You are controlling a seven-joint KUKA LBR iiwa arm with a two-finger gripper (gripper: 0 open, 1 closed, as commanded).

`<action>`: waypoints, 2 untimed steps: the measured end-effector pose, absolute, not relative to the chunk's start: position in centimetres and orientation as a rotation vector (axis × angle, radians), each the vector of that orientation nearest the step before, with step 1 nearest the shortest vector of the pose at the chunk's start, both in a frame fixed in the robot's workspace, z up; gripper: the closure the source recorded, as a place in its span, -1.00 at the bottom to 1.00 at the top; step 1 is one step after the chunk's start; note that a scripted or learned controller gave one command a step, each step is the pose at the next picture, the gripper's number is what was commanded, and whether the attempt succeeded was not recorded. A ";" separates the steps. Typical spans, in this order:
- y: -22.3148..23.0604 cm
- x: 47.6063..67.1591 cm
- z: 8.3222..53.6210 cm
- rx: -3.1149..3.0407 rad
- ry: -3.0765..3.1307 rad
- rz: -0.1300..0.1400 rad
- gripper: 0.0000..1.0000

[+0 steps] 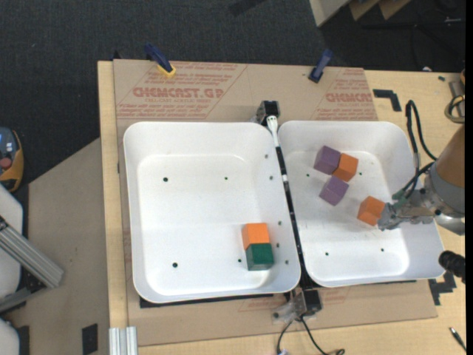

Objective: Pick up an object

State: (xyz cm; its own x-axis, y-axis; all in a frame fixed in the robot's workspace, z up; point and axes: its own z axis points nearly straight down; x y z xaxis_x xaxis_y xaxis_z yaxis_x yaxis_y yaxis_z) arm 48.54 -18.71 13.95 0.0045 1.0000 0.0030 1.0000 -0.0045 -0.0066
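Observation:
The right bin (347,127) holds a purple block (327,159) touching an orange block (346,167), with a second purple block (334,191) just below them. Another orange block (370,211) lies near the bin's right side. My gripper (389,219) is low in the right bin, right against that orange block's right face. The view is too small to show whether the block sits inside the grip. In the left bin (140,198), an orange block (256,234) and a green block (259,256) sit touching near the front right corner.
The bins stand on a cardboard sheet (192,87) held by a blue-and-yellow clamp (160,61) and a blue clamp (321,65) at the back. A black divider clip (268,112) sits between the bins. Cables (411,128) hang by the arm at right.

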 end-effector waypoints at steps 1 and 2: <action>-22.7 54.1 24.9 -2.233 -2.236 -0.008 1.00; -19.3 62.3 27.3 -2.221 -2.237 -0.007 1.00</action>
State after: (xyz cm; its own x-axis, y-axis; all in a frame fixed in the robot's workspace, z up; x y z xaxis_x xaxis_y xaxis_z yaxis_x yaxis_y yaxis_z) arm 62.33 -19.28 27.28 -0.0072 1.0000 -0.0045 0.9999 0.0072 0.0109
